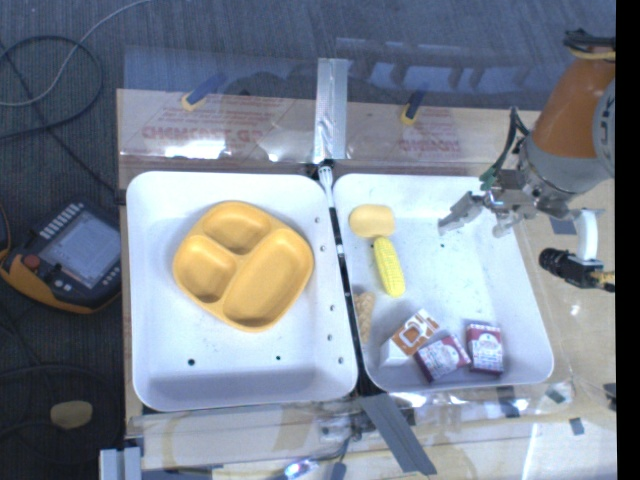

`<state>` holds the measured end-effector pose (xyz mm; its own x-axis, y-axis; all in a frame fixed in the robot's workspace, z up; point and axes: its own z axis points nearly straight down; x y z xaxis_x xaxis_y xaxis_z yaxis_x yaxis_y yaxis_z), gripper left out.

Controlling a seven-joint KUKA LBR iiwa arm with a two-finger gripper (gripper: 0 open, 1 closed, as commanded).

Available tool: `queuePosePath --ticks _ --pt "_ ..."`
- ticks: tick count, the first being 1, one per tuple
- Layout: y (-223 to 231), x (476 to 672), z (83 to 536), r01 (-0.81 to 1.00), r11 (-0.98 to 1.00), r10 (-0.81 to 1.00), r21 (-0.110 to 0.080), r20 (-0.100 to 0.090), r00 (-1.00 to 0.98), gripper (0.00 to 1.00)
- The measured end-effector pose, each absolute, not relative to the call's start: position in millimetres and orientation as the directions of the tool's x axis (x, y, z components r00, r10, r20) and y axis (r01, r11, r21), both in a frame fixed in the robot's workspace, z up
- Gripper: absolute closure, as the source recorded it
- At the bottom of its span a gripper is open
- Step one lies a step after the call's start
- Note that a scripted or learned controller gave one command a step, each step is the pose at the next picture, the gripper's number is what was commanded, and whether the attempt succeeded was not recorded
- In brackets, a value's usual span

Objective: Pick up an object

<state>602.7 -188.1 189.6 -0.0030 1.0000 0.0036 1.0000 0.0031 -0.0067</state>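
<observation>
Gripper (482, 214) hangs over the far right part of the right bin (520, 268), its two fingers spread apart with nothing between them. The grey arm with its orange band (575, 108) comes in from the right edge of the scene, above the bin's far right corner.

In the right bin, a yellow corn cob (388, 268) lies along the left side, pointing near to far, and a pale yellow rounded piece (371, 220) sits touching its far end. A small tan item (364, 313) rests against the bin's left wall, nearer than the corn. Toward the near edge lie three small packets: an orange and white one (413, 333), a dark red one (441, 356) just beside it, and another red one (485, 348) to the right, close to the second. All of these are well apart from the gripper.

The left bin (160, 368) holds a yellow divided plate (242, 264) with three compartments, lying slightly left of the bin's middle.

On the floor left of the bench rests a handheld controller with a screen (65, 258)
</observation>
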Motion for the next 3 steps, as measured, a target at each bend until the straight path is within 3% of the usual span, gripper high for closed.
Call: queuePosePath --ticks 1,2,3 --pt "-147.1 603.4 104.9 0.996 0.086 0.996 -0.008 0.002 -0.086 0.0" --pt "-112.8 626.2 89.8 0.995 0.097 0.995 0.007 -0.005 -0.097 0.0" --pt "-121.5 527.4 90.2 0.996 -0.083 0.997 0.015 -0.002 0.083 0.0"
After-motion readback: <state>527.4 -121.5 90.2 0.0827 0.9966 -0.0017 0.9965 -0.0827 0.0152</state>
